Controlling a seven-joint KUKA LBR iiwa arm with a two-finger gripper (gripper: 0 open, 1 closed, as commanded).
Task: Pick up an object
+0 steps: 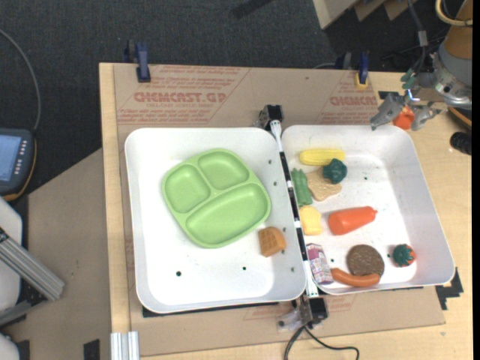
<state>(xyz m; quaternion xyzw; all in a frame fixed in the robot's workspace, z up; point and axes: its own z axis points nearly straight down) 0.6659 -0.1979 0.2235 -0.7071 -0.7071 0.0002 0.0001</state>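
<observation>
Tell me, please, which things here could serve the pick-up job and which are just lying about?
Job:
gripper
corn cob
carrot
burger patty
sausage
bread piece

Lying about:
green divided plate
blue clamps
handheld screen

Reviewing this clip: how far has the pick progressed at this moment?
Possibly done: the hand sits above the right bin's far corner with a small orange piece between its fingers. What the piece is, I can't tell. The carrot, corn and patty lie in the bin. Left: confirming the grip holds.
</observation>
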